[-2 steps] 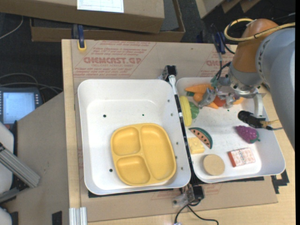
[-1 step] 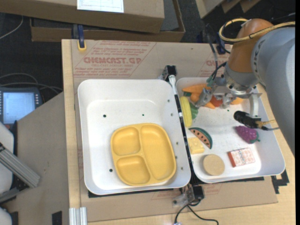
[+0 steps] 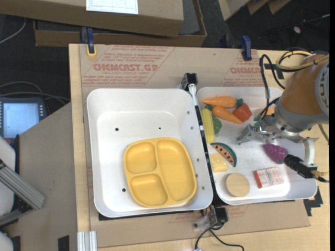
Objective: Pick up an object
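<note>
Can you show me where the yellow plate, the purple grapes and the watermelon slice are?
yellow plate [image 3: 159, 170]: camera view, on the ridge where its three sections meet.
purple grapes [image 3: 275, 151]: camera view, middle of the bunch.
watermelon slice [image 3: 225, 153]: camera view, on the red flesh near its middle.

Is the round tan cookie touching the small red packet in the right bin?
Apart. The camera view shows a strip of white bin floor between the cookie and the red packet.

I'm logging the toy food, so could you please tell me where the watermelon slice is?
The watermelon slice lies in the right bin, near its left wall, just below the corn cob.
</note>
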Robot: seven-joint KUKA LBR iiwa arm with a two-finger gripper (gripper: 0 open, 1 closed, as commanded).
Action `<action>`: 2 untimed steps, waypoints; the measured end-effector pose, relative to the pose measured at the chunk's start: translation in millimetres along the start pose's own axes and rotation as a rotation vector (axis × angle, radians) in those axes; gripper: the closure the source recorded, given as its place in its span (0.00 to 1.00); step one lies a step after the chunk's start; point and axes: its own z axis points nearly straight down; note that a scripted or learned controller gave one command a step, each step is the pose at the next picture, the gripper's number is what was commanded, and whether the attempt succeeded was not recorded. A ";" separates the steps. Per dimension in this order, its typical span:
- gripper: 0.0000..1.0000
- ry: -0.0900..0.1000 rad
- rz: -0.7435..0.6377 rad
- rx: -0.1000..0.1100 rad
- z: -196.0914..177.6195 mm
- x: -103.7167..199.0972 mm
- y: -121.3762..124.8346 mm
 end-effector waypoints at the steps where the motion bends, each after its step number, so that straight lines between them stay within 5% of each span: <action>1: 0.00 -0.002 -0.014 -0.018 -55.9 34.2 51.5; 2: 0.00 -0.004 -0.007 -0.012 -15.3 37.8 92.4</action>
